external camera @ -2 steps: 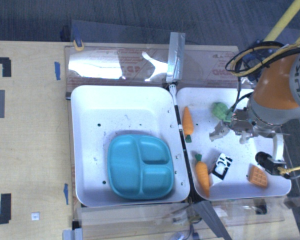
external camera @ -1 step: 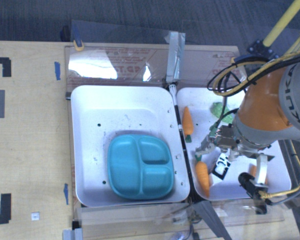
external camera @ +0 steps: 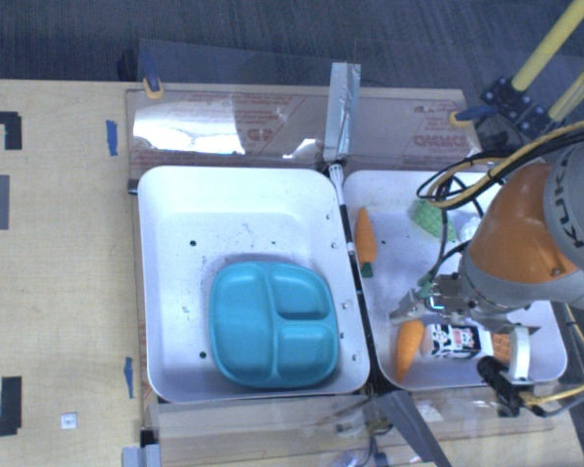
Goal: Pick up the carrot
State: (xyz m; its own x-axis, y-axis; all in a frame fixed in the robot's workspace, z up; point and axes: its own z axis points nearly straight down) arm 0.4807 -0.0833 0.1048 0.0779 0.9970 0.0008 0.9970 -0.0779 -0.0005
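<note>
Against the left wall of the right bin (external camera: 555,363), in the frame's centre right, lies the carrot (external camera: 366,236), untouched. Lower down, the hand (external camera: 430,302) hangs beside a second orange piece (external camera: 406,347); whether it is clenched I cannot tell. A blue divided plate (external camera: 273,324) sits in the left bin (external camera: 175,212).

Carrot (external camera: 365,237) lies tight against the bin wall (external camera: 348,251), its right side open.

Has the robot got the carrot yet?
Not yet. The carrot lies loose in the right bin, against its left wall. The gripper hangs low nearer the front, next to an orange-topped bottle, with nothing seen between its fingers. Reaching, gripping and lifting the carrot are all left.
</note>
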